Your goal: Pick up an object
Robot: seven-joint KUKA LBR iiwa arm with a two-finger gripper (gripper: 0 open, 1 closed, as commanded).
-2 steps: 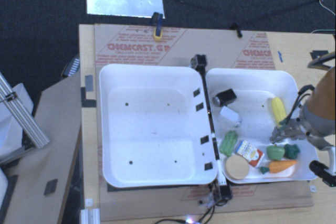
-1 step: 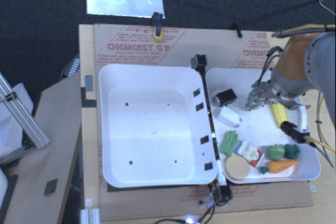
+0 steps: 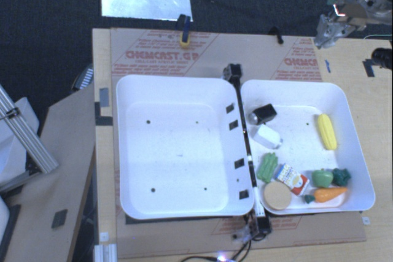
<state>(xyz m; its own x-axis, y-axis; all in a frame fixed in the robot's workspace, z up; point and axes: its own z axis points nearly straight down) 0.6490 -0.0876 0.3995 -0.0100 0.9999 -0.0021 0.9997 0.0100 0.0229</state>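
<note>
The gripper (image 3: pixel 328 27) hung beyond the far right corner of the right bin (image 3: pixel 344 95); whether it was spread or closed, I could not tell. A smooth yellow corn cob (image 3: pixel 326 131) lay in that bin nearest it, apart from the crowded carrot (image 3: pixel 328 194) and wooden disc (image 3: pixel 277 196). Its rounded, slick plastic could probably roll from a pinch.

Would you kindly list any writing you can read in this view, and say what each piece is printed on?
"CHEMCAST GP": red print on the brown protective sheet behind the left bin.
"CHEMCAST": same print, upside down, behind the right bin.
Small carton among the toy food: printing too small to read.
</note>
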